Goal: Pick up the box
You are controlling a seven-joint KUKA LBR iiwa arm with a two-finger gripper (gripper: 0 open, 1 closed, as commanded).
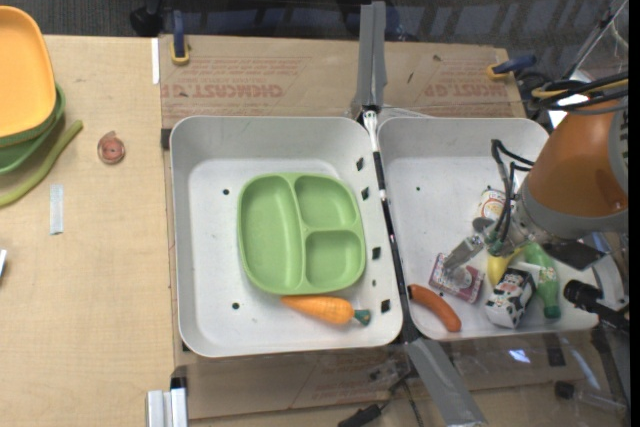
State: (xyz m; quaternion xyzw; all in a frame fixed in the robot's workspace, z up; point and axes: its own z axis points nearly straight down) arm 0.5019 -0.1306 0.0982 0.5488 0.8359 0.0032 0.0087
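Note:
A small pink-and-white box (457, 279) lies flat in the right bin (430, 165), near its front. My gripper (464, 254) hangs just above the box's far edge, low in the bin, under the grey and orange arm (580, 180). Whether it touches the box I cannot tell. A black-and-white carton (508, 300) stands just right of the box, beside a yellow item (498, 267) and a green bottle (545, 277). The arm hides part of this cluster.
A red sausage-shaped toy (437, 307) lies at the right bin's front left corner. The left bin (200, 215) holds a green divided plate (301, 232) and a toy carrot (322, 308). Yellow and green plates (20, 85) are stacked at the bench's far left.

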